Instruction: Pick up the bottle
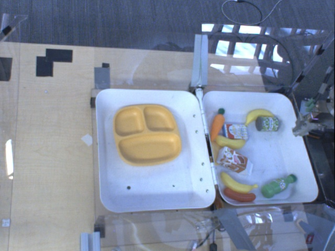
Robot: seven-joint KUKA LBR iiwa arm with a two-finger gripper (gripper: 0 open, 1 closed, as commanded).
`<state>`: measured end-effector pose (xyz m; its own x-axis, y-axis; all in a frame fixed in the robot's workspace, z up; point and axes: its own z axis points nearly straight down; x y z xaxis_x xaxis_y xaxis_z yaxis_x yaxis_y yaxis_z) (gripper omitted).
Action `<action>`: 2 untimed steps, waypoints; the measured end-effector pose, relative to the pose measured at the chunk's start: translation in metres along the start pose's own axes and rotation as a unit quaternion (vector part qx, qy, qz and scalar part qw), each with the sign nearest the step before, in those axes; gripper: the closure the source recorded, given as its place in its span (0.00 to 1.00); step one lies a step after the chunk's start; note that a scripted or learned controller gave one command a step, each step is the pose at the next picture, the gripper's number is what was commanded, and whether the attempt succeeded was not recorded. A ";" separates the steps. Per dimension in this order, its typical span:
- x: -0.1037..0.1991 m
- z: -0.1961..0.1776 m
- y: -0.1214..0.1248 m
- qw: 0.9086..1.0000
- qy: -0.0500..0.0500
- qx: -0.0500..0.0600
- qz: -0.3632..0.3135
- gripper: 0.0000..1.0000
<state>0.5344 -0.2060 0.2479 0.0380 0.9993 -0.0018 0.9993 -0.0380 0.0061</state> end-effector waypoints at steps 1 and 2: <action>0.006 0.012 -0.047 1.000 0.000 0.001 0.007 1.00; 0.005 -0.033 0.002 1.000 0.000 0.000 -0.016 1.00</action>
<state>0.5368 -0.2011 0.2806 0.0062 1.0000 -0.0021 1.0000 -0.0062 0.0058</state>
